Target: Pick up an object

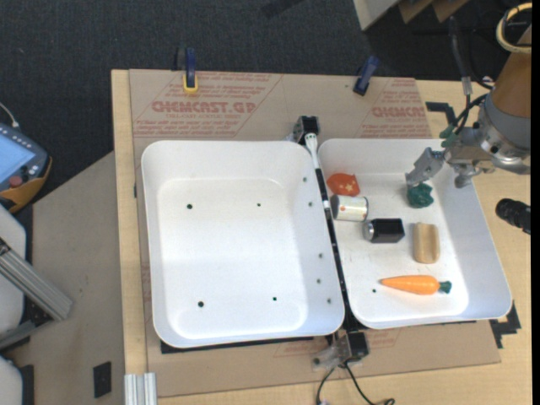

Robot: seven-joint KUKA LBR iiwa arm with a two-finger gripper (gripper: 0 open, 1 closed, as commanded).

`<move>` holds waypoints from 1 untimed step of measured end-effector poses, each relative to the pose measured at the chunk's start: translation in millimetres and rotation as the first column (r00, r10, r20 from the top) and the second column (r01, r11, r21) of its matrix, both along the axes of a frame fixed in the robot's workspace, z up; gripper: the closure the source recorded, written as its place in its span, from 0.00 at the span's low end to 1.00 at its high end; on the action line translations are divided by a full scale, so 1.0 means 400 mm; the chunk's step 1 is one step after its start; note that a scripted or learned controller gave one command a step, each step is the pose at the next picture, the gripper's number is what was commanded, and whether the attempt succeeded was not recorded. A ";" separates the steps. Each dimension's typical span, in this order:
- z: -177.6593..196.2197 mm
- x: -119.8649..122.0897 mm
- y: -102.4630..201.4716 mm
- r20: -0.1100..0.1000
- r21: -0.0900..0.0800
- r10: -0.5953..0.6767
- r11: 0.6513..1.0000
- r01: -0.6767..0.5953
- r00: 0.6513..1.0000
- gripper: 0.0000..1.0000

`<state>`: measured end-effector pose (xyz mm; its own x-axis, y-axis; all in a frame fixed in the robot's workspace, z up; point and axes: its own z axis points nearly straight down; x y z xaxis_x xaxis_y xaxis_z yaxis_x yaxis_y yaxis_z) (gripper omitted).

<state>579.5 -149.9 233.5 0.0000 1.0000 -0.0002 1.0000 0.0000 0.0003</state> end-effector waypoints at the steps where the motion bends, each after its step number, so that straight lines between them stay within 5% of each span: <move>1: -0.217 0.119 -0.161 0.000 -0.003 -0.004 1.000 0.003 1.000 0.00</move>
